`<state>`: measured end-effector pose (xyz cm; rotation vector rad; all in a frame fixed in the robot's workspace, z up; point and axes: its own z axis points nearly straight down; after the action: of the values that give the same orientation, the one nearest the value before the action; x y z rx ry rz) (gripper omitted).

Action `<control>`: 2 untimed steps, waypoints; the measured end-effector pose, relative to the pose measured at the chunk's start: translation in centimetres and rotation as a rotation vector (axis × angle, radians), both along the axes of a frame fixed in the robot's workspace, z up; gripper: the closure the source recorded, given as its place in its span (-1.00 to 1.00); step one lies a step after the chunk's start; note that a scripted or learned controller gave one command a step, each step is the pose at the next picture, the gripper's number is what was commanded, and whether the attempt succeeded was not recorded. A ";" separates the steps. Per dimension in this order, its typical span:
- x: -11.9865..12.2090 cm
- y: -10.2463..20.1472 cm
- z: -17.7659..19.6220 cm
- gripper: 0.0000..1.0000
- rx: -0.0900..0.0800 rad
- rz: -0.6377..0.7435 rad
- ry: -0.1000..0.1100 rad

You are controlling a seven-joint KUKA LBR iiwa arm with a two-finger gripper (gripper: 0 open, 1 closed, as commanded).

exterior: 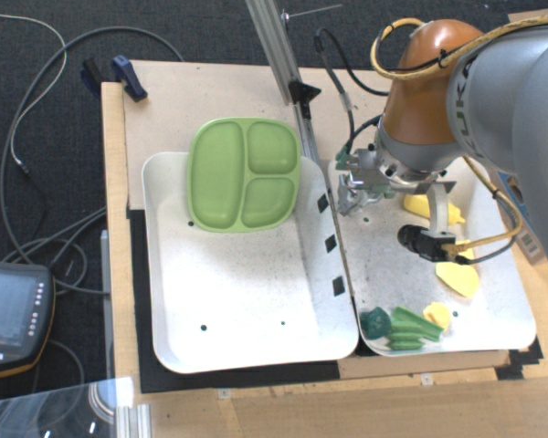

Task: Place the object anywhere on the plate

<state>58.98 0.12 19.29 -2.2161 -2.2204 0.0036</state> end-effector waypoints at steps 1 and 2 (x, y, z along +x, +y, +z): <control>-0.1 -2.0 0.0 1.00 0.000 -0.004 -0.001; -0.1 -1.9 0.0 -1.00 0.000 -0.002 -0.002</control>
<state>58.87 -1.80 19.29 -2.2196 -2.2187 0.0012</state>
